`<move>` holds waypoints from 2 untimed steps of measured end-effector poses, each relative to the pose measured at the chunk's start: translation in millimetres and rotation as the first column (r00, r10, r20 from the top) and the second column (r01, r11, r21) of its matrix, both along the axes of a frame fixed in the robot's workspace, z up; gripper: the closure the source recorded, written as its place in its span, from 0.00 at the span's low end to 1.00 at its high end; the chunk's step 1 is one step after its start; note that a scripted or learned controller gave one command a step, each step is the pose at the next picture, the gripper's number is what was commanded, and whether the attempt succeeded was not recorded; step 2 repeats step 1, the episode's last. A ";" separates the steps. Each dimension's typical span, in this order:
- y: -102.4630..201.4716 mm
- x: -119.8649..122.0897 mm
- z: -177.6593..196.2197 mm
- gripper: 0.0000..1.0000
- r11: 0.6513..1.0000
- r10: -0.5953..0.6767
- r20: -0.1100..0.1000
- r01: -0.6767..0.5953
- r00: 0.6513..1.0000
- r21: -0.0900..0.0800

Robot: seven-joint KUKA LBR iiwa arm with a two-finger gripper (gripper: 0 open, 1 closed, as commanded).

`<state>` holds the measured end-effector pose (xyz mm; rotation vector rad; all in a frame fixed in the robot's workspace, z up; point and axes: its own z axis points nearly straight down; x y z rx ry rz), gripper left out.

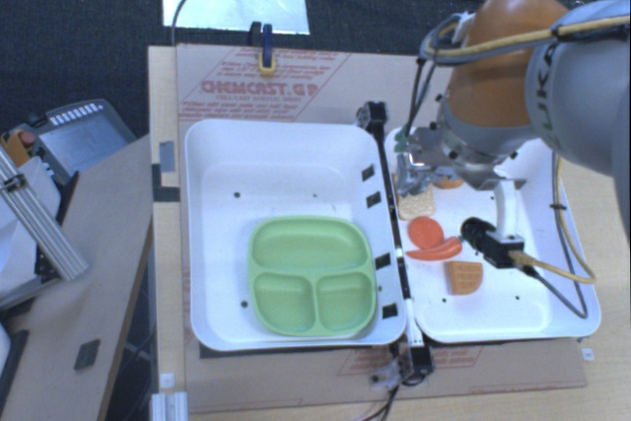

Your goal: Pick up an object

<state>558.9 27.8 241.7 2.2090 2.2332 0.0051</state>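
bench [246, 79]: cardboard-covered, two white bins carried side by side.
left bin [281, 148]: well to the pincer's left; a green divided plate [313, 274] is held in its near half.
right bin [537, 311]: entered by the arm [552, 74] from the right; pincer sits low over its far-left corner.
pincer [412, 175]: seen near the divider between bins, pointed down; whether it is open or closed cannot be told, nothing is seen gripped.
cracker [416, 203]: pale square, just below the pincer, nearest candidate; contact cannot be confirmed.
red round piece [426, 232]: nearer the camera than the cracker, close to the pincer.
red pepper [435, 250]: long axis running left-right, slightly tilted, just beyond the round piece.
orange wedge [463, 276]: farthest from the pincer, toward the bin's near side.
judgement: cracker is judged the likely target; a short drop is needed, little sideways travel.
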 end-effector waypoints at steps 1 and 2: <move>62.0 -11.3 -8.0 1.00 1.000 0.000 -0.003 0.000 1.000 0.001; 62.0 -11.3 -8.0 1.00 1.000 0.000 -0.003 0.000 1.000 0.001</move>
